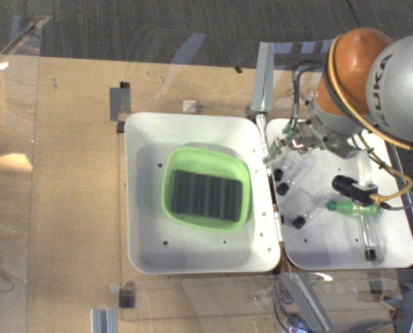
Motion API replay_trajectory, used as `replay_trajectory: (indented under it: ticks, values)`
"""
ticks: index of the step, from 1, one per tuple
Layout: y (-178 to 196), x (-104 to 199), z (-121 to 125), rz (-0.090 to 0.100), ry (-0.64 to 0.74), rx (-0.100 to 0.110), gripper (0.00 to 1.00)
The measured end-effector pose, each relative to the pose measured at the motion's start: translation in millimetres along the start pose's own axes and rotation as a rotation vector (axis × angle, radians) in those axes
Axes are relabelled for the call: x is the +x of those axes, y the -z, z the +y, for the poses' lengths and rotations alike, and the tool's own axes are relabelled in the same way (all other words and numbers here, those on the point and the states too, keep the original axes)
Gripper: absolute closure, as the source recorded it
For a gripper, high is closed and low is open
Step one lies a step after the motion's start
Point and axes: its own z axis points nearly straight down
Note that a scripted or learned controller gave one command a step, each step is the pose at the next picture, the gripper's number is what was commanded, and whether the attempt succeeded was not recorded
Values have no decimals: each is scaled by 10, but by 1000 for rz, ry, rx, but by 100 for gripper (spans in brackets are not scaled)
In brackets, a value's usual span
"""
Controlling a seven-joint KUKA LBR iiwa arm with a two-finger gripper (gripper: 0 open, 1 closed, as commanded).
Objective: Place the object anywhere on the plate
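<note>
A green plate [206, 164] with a dark ribbed insert lies in the middle of the left bin [144, 248]. In the right bin [400, 248], a small green and clear object [350, 207] lies to the right of centre. A clear tube with a black end [369, 240] lies just below it. My gripper [288, 144] hangs over the upper left corner of the right bin, close to the wall between the bins. It is apart from the green object and from the plate.
Several small black pieces [282, 180] lie along the left side of the right bin, and one more [298, 221] sits lower down. A grey metal post [263, 78] stands behind the gap between the bins. The wooden bench [53, 186] spreads out to the left.
</note>
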Motion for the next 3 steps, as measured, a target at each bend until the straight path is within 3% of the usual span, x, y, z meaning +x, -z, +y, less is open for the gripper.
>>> replay_trajectory:
  ticks: [3]
  values:
    - [0, 0, 0, 0, 0, 0, 0]
